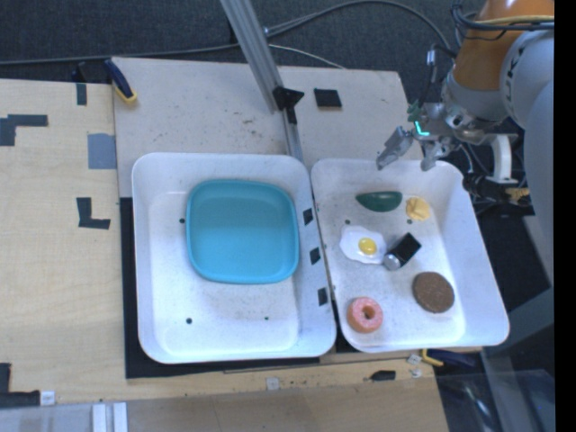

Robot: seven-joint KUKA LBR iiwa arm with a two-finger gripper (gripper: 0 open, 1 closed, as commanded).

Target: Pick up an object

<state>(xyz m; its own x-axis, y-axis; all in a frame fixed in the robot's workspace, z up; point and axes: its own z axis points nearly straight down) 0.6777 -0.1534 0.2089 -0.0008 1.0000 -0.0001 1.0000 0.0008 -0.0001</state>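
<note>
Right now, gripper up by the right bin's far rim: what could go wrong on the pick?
1. The gripper hovers open near the right bin rim; descending there could clip the wall.
2. The green piece and yellow piece lie close; closing could nudge either.
3. The fried egg touches the black object; grabbing one may drag both.

Worktop surroundings, seen from above.
Pale wooden worktop [54,241] with grey tape patches [102,150]; slanted grey metal post [256,48] rises behind the bins; yellow-and-blue clamp [121,82] at far left corner; black cables [360,16] trail across dark floor.
</note>
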